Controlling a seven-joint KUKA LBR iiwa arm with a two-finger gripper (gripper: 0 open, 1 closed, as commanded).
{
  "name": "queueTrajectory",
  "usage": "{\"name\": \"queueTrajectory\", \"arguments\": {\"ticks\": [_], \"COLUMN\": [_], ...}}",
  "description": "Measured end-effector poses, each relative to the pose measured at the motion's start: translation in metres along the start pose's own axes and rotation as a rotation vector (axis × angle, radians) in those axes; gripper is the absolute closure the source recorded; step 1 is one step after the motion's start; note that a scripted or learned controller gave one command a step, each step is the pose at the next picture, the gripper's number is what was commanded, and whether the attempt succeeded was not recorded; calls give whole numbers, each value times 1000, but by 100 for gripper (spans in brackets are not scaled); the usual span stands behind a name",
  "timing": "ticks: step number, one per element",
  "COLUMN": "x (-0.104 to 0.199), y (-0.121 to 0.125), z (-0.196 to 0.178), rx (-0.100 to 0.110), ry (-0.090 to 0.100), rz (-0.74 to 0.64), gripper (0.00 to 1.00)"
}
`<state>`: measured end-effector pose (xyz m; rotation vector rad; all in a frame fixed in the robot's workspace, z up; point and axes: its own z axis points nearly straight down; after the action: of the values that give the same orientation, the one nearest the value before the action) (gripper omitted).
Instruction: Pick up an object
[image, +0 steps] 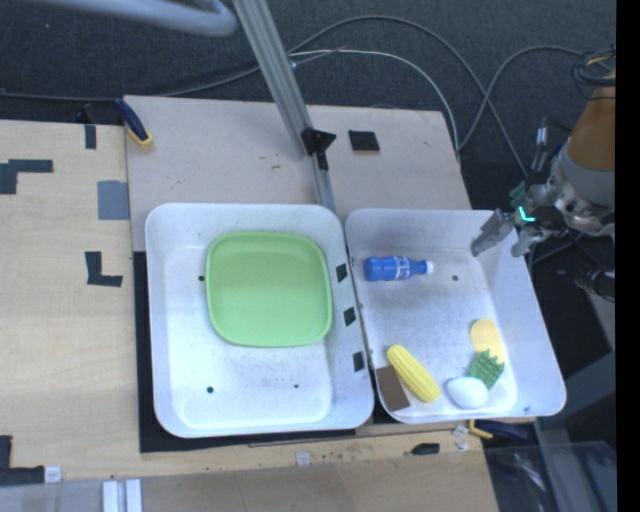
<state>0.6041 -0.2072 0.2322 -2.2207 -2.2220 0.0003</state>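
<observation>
My gripper (504, 238) hangs over the far right rim of the right bin (520, 300), its two fingers spread apart with nothing between them. A blue bottle (395, 268) lies on its side in the far part of that bin, to the left of the gripper. At the near end lie a yellow corn cob (412, 373), a yellow piece with a green leafy base (487, 352), a white egg-shaped object (466, 392) and a small brown block (390, 388).
The left bin (170, 300) holds a square green plate (269, 289). A slanted metal pole (290, 90) rises behind the gap between the bins. Cables (470, 90) trail over the dark floor at the far right.
</observation>
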Motion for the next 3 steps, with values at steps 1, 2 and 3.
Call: {"name": "queueTrajectory", "arguments": {"ticks": [1, 2, 3], "x": [0, 8, 12], "y": [0, 2, -4], "z": [0, 61, 105], "rx": [0, 5, 4], "ry": [0, 1, 1], "rz": [0, 0, 0], "gripper": [0, 0, 0]}}
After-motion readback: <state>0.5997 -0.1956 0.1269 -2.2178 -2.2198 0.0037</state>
